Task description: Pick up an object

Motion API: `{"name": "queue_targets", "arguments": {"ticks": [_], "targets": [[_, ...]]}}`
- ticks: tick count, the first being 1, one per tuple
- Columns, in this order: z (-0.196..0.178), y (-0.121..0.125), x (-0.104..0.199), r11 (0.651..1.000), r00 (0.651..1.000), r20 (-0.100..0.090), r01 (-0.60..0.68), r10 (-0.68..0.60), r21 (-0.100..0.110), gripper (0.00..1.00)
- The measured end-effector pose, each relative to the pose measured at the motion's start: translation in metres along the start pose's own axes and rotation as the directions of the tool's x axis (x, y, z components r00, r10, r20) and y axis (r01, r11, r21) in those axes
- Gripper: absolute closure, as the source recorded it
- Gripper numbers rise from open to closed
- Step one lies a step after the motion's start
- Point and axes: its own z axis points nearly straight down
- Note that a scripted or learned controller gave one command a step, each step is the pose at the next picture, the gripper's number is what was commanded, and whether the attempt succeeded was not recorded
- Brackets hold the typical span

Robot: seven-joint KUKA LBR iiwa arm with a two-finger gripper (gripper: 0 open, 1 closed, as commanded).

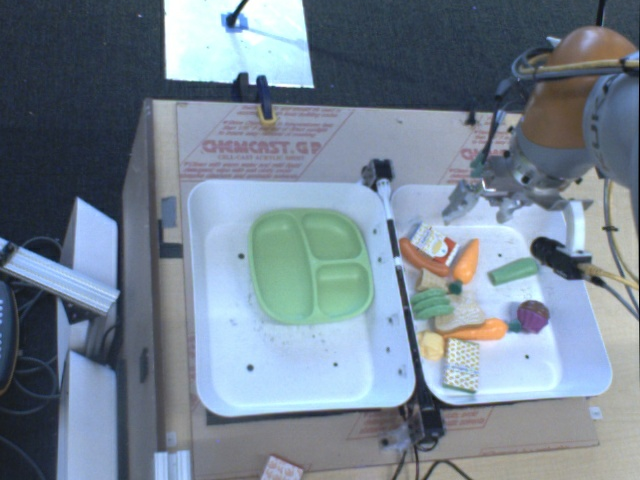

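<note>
Right bin [585,368]: toys crowd its left half, from the carrots [466,260] down to the checkered block [461,364], touching or just beside one another. Open floor lies along the near right corner, past the purple piece [533,315]. Left bin [220,368]: green tray [310,266] occupies the centre; margins stay passable.
</note>
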Motion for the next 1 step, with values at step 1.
{"name": "queue_targets", "arguments": {"ticks": [1], "targets": [[0.1054, 0.0350, 0.0079, 1.000, 1.000, -0.001, 0.002, -0.002, 0.001, 0.00]]}}
